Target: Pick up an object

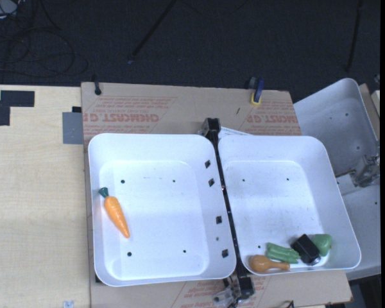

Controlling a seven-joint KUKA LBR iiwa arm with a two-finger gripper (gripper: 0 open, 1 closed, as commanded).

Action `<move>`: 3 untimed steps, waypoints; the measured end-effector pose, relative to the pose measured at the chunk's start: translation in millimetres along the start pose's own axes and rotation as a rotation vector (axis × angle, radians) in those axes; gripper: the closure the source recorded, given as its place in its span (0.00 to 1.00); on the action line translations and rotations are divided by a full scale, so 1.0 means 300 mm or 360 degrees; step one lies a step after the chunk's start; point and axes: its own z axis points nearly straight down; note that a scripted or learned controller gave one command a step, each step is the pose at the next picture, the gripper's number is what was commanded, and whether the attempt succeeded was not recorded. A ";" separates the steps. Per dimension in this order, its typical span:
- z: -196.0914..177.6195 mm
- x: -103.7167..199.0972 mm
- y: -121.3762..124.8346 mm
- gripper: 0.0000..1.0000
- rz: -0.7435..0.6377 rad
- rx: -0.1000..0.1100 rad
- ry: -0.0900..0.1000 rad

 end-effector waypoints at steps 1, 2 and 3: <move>-0.149 0.124 0.004 1.00 -0.0015 -0.0016 -0.0001; -0.009 0.023 0.001 1.00 -0.0003 -0.0001 0.0001; -0.097 0.009 0.003 1.00 -0.0011 -0.0012 -0.0002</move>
